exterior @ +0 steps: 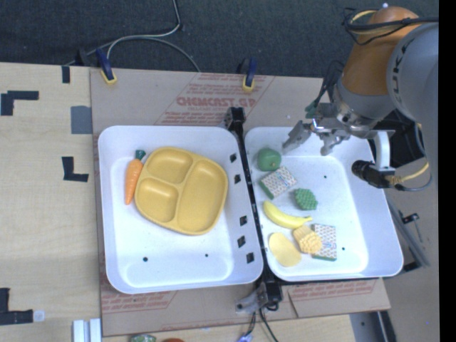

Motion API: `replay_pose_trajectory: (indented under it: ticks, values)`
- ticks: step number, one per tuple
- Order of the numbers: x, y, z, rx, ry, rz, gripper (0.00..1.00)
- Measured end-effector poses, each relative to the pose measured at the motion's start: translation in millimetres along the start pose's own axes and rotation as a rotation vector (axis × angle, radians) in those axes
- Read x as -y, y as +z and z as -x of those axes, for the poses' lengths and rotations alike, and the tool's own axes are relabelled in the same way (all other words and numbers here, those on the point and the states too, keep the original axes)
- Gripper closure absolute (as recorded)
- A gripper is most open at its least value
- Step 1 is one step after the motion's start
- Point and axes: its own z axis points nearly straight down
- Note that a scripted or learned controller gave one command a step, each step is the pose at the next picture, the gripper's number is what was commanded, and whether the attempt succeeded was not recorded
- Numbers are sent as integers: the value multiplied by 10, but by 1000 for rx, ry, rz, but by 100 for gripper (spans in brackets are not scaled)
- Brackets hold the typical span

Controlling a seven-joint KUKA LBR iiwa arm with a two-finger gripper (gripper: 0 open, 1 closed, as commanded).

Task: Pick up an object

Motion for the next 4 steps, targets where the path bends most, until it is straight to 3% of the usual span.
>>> replay_pose_trajectory:
  ticks: [1,2,3,4]
  values:
    - [271,1131,318,1,2,10,0]
    - [699,1249,290,2,1,5,0]
    - [694,1155,290,2,1,6,100]
    - [568,269,-297,-1,-1,2,100]
